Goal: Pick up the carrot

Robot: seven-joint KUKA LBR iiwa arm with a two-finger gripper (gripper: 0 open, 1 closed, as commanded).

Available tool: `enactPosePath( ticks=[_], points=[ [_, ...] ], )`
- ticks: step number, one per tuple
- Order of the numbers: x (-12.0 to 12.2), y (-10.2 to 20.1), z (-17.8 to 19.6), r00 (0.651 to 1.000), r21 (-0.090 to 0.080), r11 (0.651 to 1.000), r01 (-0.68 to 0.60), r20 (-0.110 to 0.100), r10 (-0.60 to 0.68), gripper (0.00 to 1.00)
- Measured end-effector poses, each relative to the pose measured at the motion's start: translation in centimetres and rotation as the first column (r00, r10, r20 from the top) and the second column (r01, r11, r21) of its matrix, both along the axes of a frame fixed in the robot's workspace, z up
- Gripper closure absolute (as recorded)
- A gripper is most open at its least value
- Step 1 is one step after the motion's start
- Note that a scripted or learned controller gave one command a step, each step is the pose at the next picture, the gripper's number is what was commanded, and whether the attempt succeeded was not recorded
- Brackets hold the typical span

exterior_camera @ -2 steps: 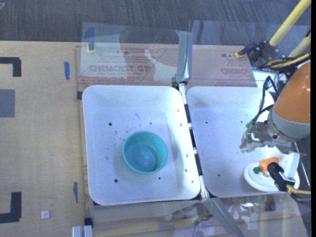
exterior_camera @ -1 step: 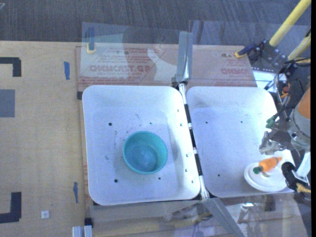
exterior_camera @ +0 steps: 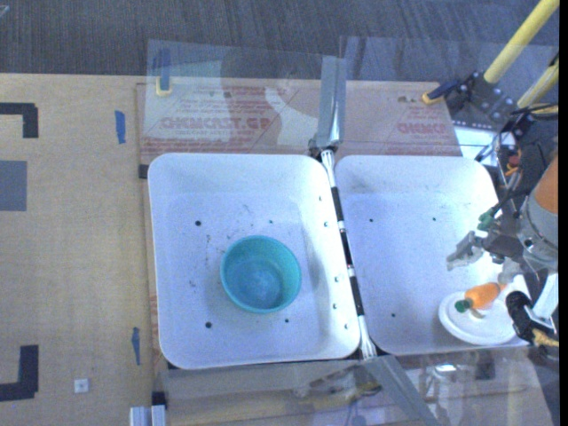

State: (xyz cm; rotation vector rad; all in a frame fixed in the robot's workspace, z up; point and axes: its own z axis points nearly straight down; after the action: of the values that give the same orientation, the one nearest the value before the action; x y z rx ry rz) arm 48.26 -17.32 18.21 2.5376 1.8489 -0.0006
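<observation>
The carrot (exterior_camera: 484,295), orange with a green tip pointing left, lies on a small white plate (exterior_camera: 470,325) in the front right corner of the right bin (exterior_camera: 408,238). My gripper (exterior_camera: 497,266) hangs directly over the carrot's right end, close above it, with the arm coming in from the right edge. Grey gripper parts stick out to the left just above the carrot. Whether the gripper touches the carrot is not visible from this angle.
A teal bowl (exterior_camera: 260,274) stands in the middle of the left bin (exterior_camera: 177,193). A metal divider (exterior_camera: 342,238) separates the two bins. Yellow poles (exterior_camera: 524,29) and black hardware sit at the back right, behind the right bin.
</observation>
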Motion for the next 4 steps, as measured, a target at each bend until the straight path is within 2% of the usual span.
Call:
enactPosePath(
  ticks=[1, 2, 3, 4],
  points=[
    [-0.3, -3.1, -8.6, 0.975, 0.001, 0.975, -0.223, 0.000, 0.223, 0.00],
    [-0.2, -3.3, -7.6, 0.976, -0.002, 0.976, -0.218, 0.005, 0.218, 1.00],
    [3.5, 5.7, -0.7, 0.996, 0.002, 0.996, 0.094, -0.002, -0.094, 1.00],
    [-0.4, 3.9, 1.7, 0.922, 0.001, 0.922, 0.388, -0.005, -0.388, 1.00]
  ],
)
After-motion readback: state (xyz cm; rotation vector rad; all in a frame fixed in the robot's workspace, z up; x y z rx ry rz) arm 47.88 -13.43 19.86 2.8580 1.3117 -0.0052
